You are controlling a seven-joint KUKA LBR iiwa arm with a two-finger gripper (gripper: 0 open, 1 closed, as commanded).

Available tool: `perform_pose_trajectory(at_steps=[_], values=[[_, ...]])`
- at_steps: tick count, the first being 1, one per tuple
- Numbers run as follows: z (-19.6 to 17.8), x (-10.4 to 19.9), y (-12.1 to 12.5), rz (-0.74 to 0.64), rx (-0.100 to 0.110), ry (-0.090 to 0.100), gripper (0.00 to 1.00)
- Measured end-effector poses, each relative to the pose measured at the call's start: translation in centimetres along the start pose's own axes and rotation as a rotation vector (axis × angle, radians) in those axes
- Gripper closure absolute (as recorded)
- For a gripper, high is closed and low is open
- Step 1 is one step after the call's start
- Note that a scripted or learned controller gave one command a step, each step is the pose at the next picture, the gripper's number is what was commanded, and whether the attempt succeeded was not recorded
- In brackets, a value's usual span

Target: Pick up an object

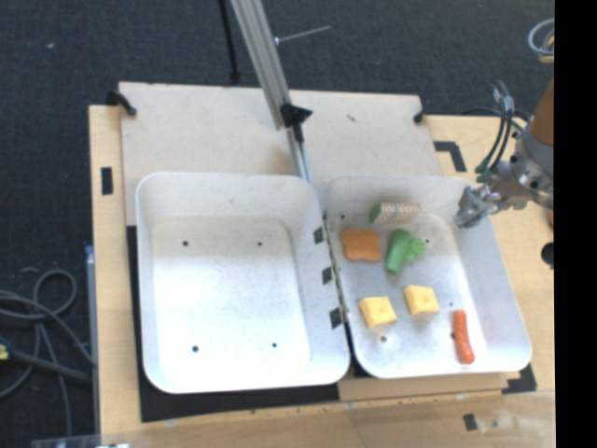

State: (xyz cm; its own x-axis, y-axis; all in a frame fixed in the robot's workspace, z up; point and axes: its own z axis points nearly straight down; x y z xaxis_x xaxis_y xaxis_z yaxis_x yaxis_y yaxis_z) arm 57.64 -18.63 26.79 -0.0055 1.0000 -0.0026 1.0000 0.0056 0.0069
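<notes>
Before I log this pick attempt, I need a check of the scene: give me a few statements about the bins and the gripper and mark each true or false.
1. All the objects lie in the right bin. True.
2. Two yellow blocks lie in that bin. True.
3. The orange-red stick lies in the left bin. False: it lies near the right bin's lower right corner.
4. The gripper holds the green piece. False: the gripper is at the right bin's upper right rim, apart from the green piece, which lies on the bin floor.
5. The orange block lies to the left of the green piece. True.
6. The arm reaches in from the left. False: it comes from the right.
</notes>
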Motion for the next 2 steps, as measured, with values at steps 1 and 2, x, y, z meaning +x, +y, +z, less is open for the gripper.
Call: perform_pose_trajectory(at_steps=[1,2], values=[[-2.7,-0.1,0.1,-0.001,0.002,0.001,1.00],[-1.3,4.7,0.2,0.000,0.006,0.002,1.00]])
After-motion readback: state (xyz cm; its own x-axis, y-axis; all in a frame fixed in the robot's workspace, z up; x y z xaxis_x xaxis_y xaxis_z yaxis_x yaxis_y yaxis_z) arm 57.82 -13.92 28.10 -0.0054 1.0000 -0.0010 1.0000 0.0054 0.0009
